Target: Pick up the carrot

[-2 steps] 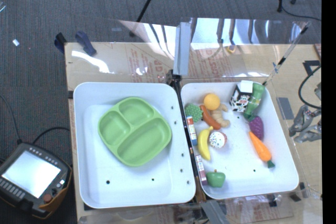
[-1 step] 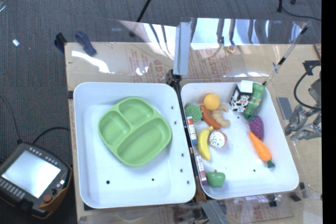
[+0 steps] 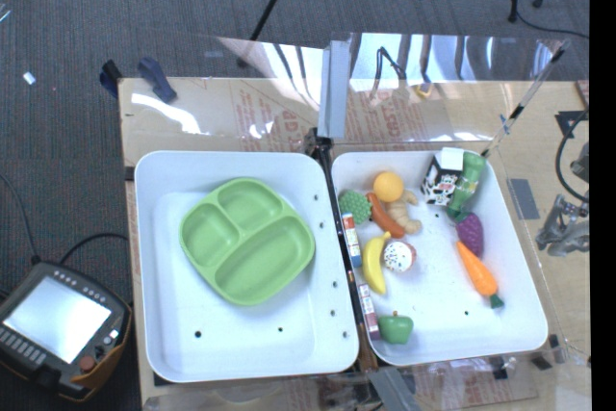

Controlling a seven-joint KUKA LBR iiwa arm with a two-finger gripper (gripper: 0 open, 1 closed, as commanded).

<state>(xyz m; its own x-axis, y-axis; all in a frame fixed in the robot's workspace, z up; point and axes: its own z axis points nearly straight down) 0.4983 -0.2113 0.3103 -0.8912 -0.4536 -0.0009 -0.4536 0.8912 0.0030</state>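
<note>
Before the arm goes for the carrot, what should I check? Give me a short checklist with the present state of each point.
1. Carrot in view, in the right bin: ok.
2. Carrot lies flat, green tip toward the bin's near edge: ok.
3. Room beside carrot: purple fruit sits very close at its upper end, may touch: not ok.
4. Space above carrot free: ok.
5. Gripper state: cannot tell.
6. Green plate is in the left bin, out of the way: ok.

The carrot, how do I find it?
Look in the right white bin, near its right wall. The long orange toy carrot with a green tip lies slanted below a purple plastic fruit. It's the one pointed orange piece there.
</note>
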